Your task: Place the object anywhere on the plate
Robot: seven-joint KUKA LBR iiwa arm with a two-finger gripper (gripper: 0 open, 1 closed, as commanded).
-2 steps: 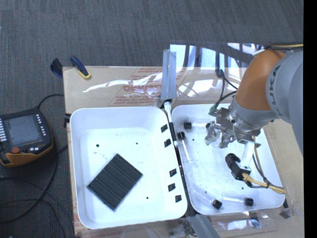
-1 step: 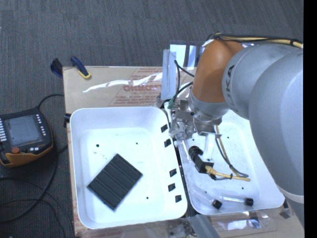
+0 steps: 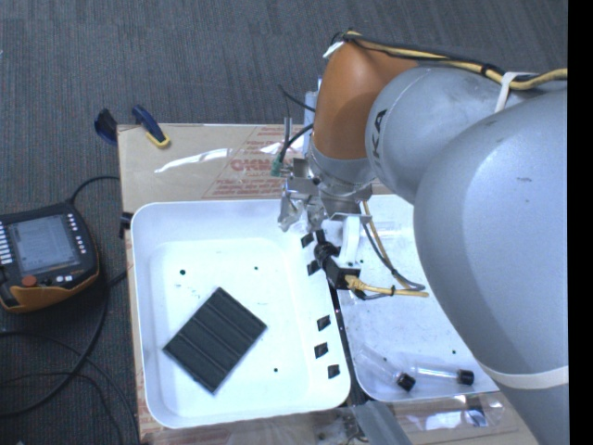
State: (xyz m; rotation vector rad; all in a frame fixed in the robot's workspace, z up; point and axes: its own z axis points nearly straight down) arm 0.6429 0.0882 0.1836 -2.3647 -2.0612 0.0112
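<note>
A dark ribbed rectangular plate (image 3: 215,337) lies flat and turned at an angle in the lower left of the left bin (image 3: 148,248). A thin clear tube with black ends (image 3: 433,375) rests near the front of the right bin (image 3: 398,248). The gripper (image 3: 296,213) hangs over the far right corner of the left bin, close to the wall between the bins. It is well apart from both the plate and the tube. Nothing shows between its tips.
The big grey arm covers most of the right bin. A yellow cable (image 3: 384,290) loops off the wrist over that bin. Black clips (image 3: 322,324) line the divider. A teach pendant (image 3: 42,253) lies on the floor at left, and clamps (image 3: 148,126) grip the bench's far edge.
</note>
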